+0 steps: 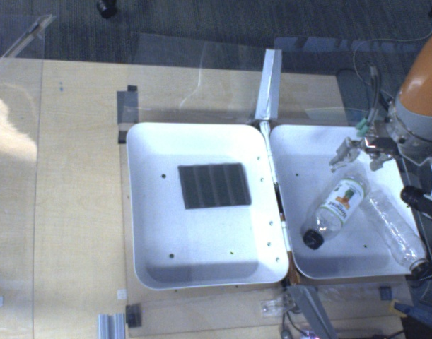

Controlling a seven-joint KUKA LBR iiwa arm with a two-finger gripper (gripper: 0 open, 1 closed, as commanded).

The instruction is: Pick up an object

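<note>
Down in your right bin (300, 260), the plastic bottle (336, 210) lies on its side. Your gripper (358, 155) hangs open just above it. Round bottles roll, so it could slip away.

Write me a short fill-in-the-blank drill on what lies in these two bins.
1. The clear plastic bottle with the black cap lies in the ____ bin.
2. The dark ribbed mat lies in the ____ bin.
3. The bottle's cap is coloured ____.
4. The claw is above the ____ bin.

Missing words: right; left; black; right
</note>
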